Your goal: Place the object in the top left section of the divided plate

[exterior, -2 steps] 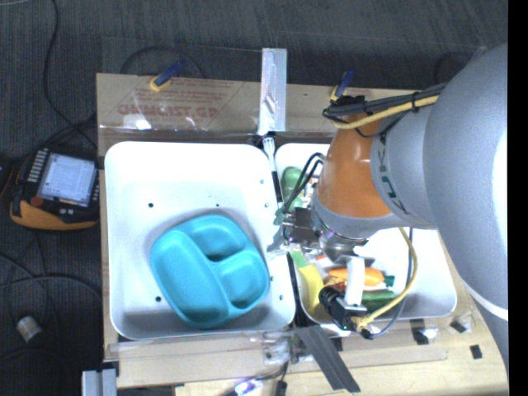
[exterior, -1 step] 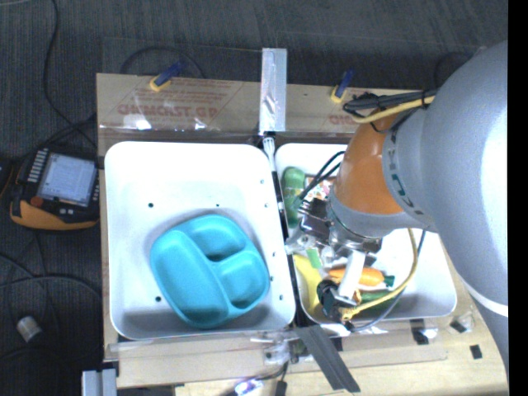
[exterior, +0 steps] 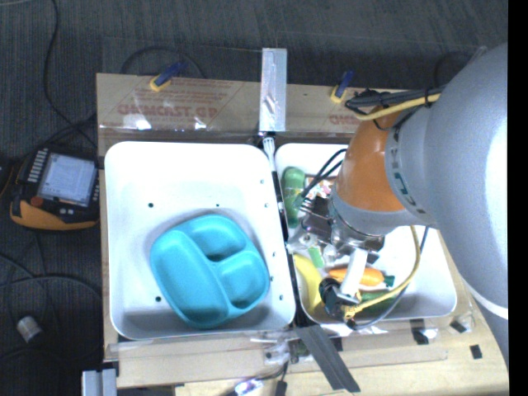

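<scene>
A blue divided plate [exterior: 210,268] lies tilted in the left bin [exterior: 132,180], towards its front. My gripper [exterior: 312,239] is down in the right bin [exterior: 437,299], close to the wall between the two bins. It hangs over a yellow object [exterior: 306,275], and an orange object [exterior: 372,278] lies just right of that. A green object [exterior: 293,181] lies behind the gripper at the bin's back left. The wrist hides what is under the gripper.
The grey arm with its orange band [exterior: 367,172] covers most of the right bin. A metal post [exterior: 273,89] stands behind the divider. A handheld device [exterior: 58,184] lies on the floor at the left.
</scene>
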